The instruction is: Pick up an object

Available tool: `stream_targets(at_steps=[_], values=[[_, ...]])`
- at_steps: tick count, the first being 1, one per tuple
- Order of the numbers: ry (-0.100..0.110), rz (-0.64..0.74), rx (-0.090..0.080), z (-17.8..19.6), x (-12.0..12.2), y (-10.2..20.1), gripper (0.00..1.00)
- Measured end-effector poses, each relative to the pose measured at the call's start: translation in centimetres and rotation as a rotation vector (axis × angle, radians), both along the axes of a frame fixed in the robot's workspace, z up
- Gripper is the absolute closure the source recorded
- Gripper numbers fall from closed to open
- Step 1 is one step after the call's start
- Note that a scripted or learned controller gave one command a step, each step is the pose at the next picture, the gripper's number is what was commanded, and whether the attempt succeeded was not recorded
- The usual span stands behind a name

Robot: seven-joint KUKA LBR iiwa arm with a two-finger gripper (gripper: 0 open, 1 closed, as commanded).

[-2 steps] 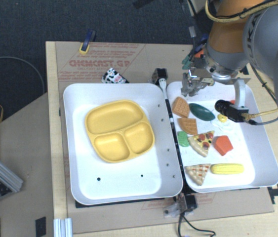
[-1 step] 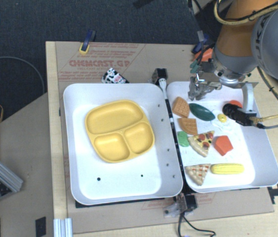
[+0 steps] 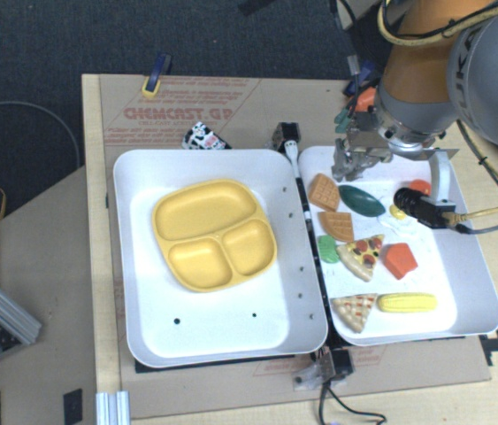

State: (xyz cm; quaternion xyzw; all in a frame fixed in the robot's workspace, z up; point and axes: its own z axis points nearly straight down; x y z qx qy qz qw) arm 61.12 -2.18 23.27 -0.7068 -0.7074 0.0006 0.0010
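Observation:
My gripper (image 3: pixel 351 168) hangs over the far left corner of the right bin (image 3: pixel 470 277), just above a dark green oval piece (image 3: pixel 362 201) and beside a tan waffle piece (image 3: pixel 324 190). Nothing shows in its grasp. Further toy foods lie in this bin: a second waffle piece (image 3: pixel 337 227), a green piece (image 3: pixel 328 249), a pizza slice (image 3: pixel 361 256), a red block (image 3: pixel 400 260), another pizza slice (image 3: pixel 353 311), a yellow corn cob (image 3: pixel 408 303) and a small orange piece (image 3: pixel 419 186).
A yellow three-compartment plate (image 3: pixel 213 235) lies in the left bin (image 3: pixel 231 335). A black-and-white object (image 3: pixel 203 137) and a blue-yellow clip (image 3: pixel 155 76) rest on the board behind the bins. The bins' shared rim (image 3: pixel 306 228) runs left of the food.

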Motion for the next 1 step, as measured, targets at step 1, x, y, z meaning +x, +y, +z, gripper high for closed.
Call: stream_targets(at_steps=[1], values=[[-0.004, 0.0, -0.002, -1.48, 1.51, -0.41, 1.0]])
